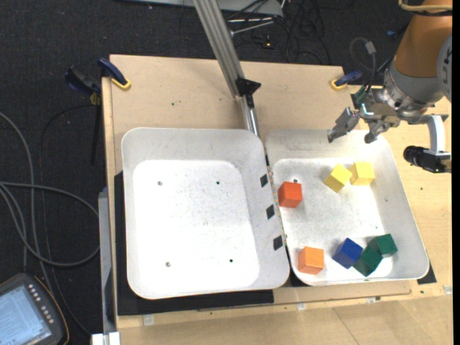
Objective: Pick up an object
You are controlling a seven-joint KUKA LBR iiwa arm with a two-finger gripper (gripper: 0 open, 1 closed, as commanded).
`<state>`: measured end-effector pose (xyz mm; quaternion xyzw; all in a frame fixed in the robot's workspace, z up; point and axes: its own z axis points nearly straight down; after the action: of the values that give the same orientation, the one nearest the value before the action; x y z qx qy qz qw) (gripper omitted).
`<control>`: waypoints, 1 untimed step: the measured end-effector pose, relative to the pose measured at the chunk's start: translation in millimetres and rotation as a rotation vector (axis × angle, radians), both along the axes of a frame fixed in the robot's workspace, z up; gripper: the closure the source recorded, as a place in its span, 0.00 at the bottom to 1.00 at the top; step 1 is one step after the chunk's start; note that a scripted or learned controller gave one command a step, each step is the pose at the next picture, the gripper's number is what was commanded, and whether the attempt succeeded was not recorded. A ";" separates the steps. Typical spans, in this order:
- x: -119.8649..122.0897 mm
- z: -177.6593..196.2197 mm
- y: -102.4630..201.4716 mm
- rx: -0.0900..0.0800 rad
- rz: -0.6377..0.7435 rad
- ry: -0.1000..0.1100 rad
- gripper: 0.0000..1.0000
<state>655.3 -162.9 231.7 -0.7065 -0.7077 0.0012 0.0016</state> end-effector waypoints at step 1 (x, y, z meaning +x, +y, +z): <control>0.4 2.4 0.1 -0.001 0.001 -0.003 0.00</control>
<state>655.6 -162.8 234.0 -0.7061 -0.7081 0.0008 0.0003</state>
